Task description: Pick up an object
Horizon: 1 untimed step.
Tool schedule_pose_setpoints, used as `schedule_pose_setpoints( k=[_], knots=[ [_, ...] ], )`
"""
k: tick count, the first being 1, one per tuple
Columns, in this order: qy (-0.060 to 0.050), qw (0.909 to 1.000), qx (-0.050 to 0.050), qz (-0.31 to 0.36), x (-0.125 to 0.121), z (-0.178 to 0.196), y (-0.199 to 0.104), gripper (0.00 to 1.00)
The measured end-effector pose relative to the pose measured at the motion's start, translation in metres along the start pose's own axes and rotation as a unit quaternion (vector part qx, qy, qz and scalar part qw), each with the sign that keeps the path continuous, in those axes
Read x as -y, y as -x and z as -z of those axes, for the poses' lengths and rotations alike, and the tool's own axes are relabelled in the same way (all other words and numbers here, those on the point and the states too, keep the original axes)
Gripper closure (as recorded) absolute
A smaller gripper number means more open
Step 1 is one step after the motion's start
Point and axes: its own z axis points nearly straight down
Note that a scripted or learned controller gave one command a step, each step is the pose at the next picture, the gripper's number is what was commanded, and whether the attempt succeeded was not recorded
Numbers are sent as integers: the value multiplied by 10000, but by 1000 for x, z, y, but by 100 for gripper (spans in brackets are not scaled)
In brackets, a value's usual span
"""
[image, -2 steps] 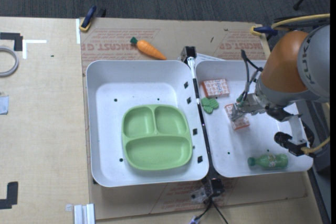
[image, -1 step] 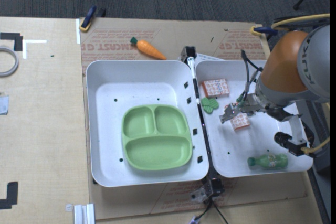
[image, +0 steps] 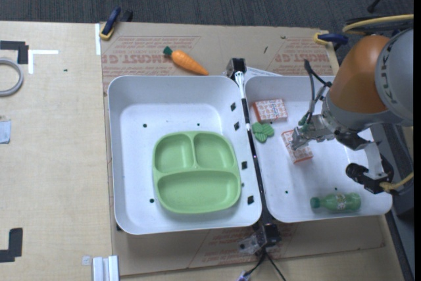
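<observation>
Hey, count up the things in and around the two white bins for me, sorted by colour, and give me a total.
Green: 3 - divided plate, bottle, small leafy piece
Red and white: 2 - patterned box, small packet under the gripper at
Orange: 1 - toy carrot on the cardboard
Total: 6

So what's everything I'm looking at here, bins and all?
Bins: two, white, side by side on the bench.
Divided plate: one, green, in the left bin.
Bottle: one, green, lying at the right bin's near edge.
Leafy toy: one, green, right bin, near the divider.
Patterned box: one, red and white, right bin's far end.
Small carton: one, red and white, under the gripper.
Toy carrot: one, orange, on cardboard behind the bins.
Gripper: one, grey, over the small carton.
</observation>
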Motion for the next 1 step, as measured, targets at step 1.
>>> schedule_pose_setpoints(
  k=[1],
  knots=[
    [-1, 10000, 0, 4, 0, 0, 0, 0]
  ],
)
